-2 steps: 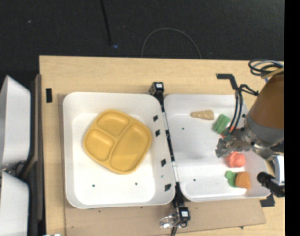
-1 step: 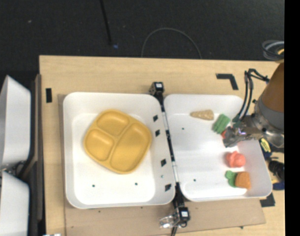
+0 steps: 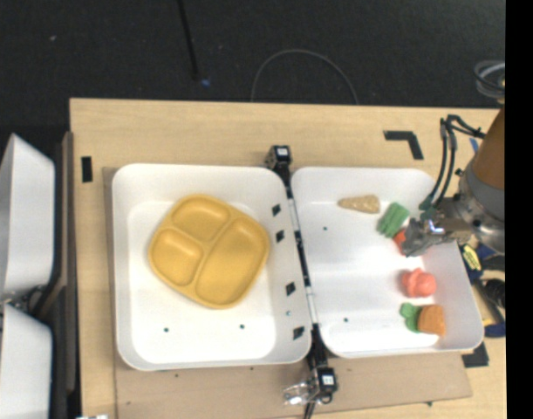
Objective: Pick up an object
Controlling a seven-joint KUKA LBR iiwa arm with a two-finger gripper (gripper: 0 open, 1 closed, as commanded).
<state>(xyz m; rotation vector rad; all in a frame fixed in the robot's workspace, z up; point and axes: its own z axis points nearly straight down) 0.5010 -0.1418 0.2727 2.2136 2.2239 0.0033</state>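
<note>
Hovering low over the right-hand bin (image 3: 336,321), our claw (image 3: 414,236) sits at the end of the grey arm (image 3: 475,208) that comes in from the side. We can't tell how the claw is set; it's a dark, blurry cluster against the white floor. Right against it, on its far side, lies a green piece (image 3: 392,219), with a small red bit (image 3: 399,241) peeking out just beside the tip. That's our likeliest target, judging by how close we are. A little farther back from the claw rests a tan, flat piece (image 3: 360,203). Toward the near rim we see a pink-red lump (image 3: 417,283), and beyond that an orange and green toy (image 3: 426,319) tucked by the bin's corner. Everything loose sits apart, so we have room for a clean descent. Across the divider, well away from the claw, a yellow divided plate (image 3: 209,250) lies flat in the other bin (image 3: 135,339).
</note>
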